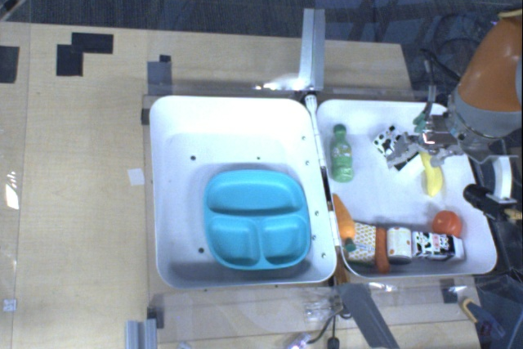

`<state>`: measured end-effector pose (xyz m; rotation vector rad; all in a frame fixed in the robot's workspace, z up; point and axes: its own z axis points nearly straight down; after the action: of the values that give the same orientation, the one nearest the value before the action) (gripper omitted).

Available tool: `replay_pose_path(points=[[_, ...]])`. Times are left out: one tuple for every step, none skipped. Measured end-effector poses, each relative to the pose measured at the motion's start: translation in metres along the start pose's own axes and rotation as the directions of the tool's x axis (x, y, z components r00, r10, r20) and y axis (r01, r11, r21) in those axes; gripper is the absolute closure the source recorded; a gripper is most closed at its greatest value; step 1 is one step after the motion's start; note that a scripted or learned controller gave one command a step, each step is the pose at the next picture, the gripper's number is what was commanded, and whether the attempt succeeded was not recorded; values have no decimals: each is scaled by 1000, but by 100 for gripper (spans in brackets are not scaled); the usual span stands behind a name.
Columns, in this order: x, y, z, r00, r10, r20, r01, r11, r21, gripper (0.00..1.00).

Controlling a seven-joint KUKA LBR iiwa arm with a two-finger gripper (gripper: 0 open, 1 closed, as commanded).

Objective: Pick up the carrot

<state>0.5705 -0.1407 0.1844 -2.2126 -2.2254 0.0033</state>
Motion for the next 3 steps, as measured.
replay_pose_path(points=[[1,1,-7,1000,-4,-1,4,1000,2,100],[111,-44,4,998,55,1,-55,998,1,100],[147,-84,4,998,68,1,-68,998,1,100]])
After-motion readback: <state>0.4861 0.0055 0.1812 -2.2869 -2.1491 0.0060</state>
